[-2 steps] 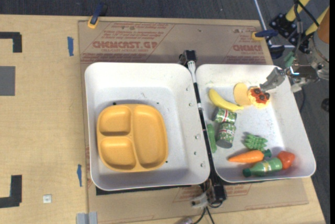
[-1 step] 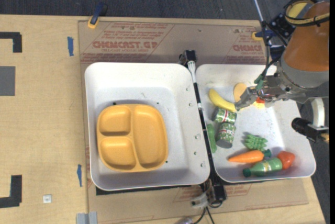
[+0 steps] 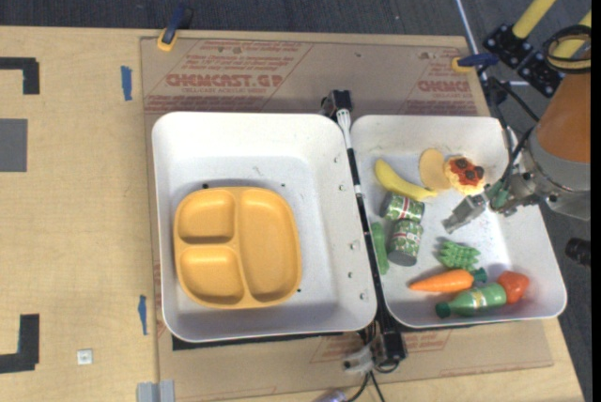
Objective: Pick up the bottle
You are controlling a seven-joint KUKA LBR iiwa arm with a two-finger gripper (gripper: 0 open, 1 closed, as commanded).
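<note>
Hanging over the right bin (image 3: 554, 283), the gripper (image 3: 467, 211) is seen near the middle of that bin; whether its fingers are spread or closed cannot be told, and nothing is seen between them. A slice of pizza (image 3: 463, 171) and a banana (image 3: 402, 181) are found just beyond it, with a green can (image 3: 405, 227) to its left. Below it, green toy leaves (image 3: 457, 253) and a carrot (image 3: 441, 281) are laid. The bottle (image 3: 474, 300), green and on its side, is placed near the bin's front edge, apart from the gripper. A yellow divided plate (image 3: 237, 246) is held in the left bin (image 3: 249, 142).
</note>
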